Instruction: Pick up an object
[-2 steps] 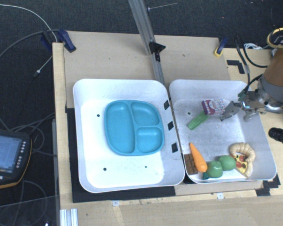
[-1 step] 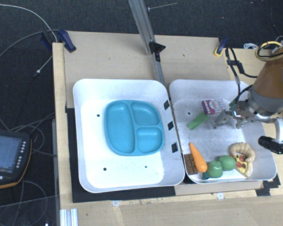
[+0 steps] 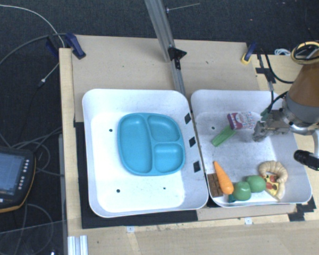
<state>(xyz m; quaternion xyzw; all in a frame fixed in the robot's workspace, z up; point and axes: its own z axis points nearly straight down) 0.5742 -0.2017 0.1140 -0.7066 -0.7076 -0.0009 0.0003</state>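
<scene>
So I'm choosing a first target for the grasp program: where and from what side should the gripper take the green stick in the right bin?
Grip the green stick at its middle, coming straight down from above. It lies flat and slanted on the bin floor, long and narrow, so the fingers should close across its short width. Its upper end sits close to the purple-and-clear packet, so the middle leaves more room.
</scene>
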